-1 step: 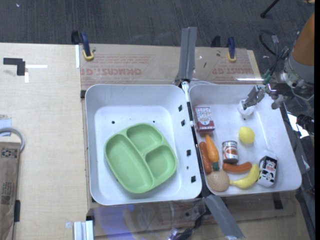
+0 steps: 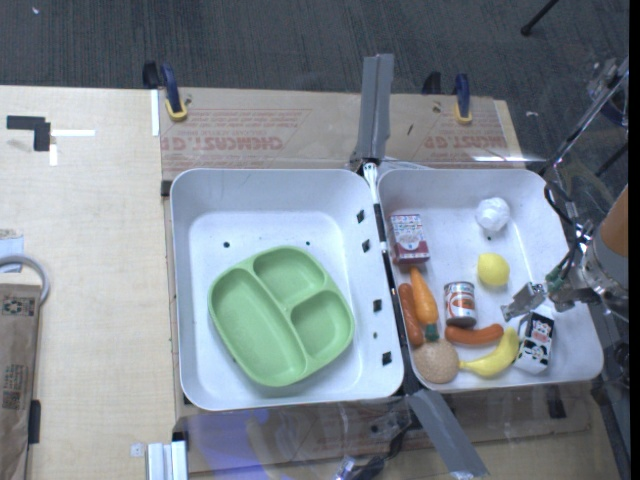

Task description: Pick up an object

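Here we see the gripper [image 2: 537, 301] low over the right bin [image 2: 520, 183].
We find its fingers slightly apart, gripping nothing; the black-and-white carton [image 2: 537, 342] lies just beneath, beside the banana [image 2: 495, 358], near the bin's right wall.

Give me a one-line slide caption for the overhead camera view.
Gripper poised over the right bin of toy food; green divided plate in the left bin.
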You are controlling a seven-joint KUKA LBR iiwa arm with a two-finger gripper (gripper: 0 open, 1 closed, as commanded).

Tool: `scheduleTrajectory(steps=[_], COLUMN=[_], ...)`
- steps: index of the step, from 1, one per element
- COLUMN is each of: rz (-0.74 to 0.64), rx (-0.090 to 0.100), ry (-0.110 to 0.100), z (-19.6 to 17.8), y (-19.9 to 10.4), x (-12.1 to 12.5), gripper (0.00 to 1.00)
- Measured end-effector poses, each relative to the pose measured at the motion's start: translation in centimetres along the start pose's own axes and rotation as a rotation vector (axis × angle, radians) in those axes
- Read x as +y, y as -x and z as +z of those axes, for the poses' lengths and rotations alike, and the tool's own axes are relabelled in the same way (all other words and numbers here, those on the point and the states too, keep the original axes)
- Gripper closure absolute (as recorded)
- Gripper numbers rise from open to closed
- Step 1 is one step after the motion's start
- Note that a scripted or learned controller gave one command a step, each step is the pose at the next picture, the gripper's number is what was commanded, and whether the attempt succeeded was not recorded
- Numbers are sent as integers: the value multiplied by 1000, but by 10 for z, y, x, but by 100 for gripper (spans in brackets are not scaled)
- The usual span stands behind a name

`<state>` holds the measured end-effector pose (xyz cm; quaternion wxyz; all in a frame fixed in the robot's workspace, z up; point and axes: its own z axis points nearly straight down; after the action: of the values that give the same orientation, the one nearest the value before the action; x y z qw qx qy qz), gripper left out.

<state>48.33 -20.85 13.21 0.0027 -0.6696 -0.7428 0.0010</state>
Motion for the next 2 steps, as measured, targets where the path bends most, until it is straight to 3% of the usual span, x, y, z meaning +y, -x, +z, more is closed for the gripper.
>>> scheduleTrajectory(steps=[1,2], rz=[-26,-21], rx=[10,5], ry=[1,-2], z=[43,36], y=[8,11], x=[13,12], gripper=[0,100])
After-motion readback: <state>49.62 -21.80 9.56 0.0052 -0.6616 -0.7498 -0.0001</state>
